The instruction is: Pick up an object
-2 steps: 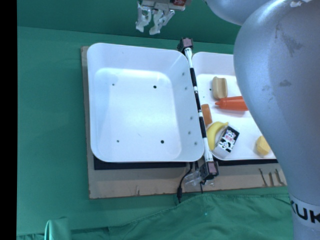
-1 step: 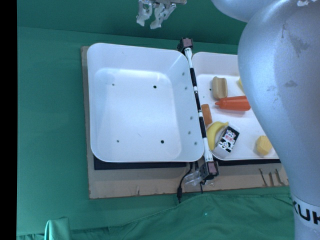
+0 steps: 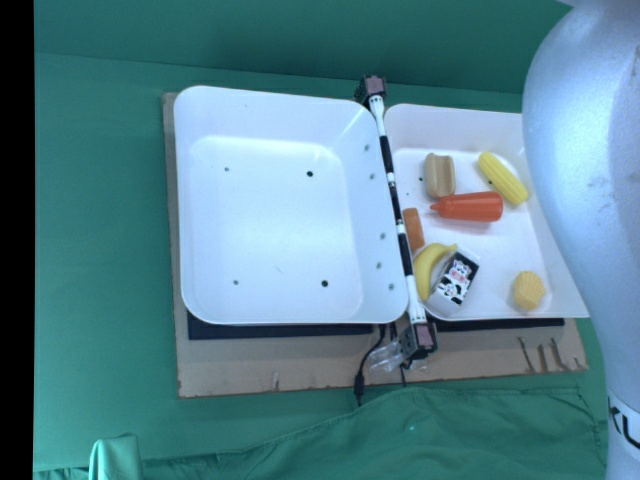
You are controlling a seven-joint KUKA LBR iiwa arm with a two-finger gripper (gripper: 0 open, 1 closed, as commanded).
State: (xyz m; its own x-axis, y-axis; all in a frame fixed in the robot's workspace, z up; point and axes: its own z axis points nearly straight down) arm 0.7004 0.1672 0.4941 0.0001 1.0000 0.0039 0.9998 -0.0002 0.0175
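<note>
Carrot (image 3: 468,206), tapered and glossy, beside ridged corn (image 3: 502,177).

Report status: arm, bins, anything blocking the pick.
Grey arm body looms at right. Toy food sits in right white bin: orange ketchup bottle, yellow corn cob, banana. Arm overhangs that bin's right edge.
</note>
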